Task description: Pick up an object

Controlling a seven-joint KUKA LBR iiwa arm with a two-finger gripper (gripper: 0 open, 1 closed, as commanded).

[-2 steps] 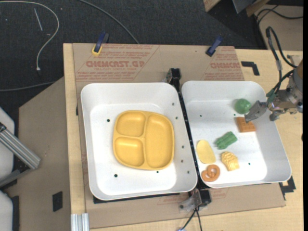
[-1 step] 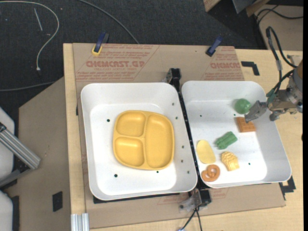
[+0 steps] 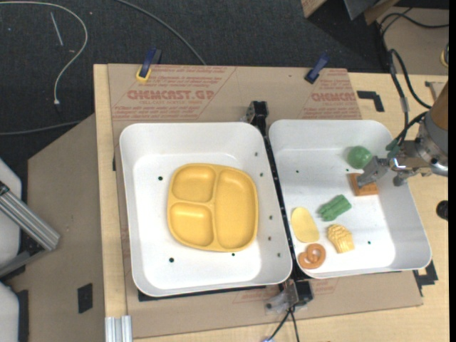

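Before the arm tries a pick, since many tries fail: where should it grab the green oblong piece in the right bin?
Probably across the middle of the green oblong piece, from straight above. It lies flat and slanted, apart from its neighbours, so the pincer should close across its narrow width.
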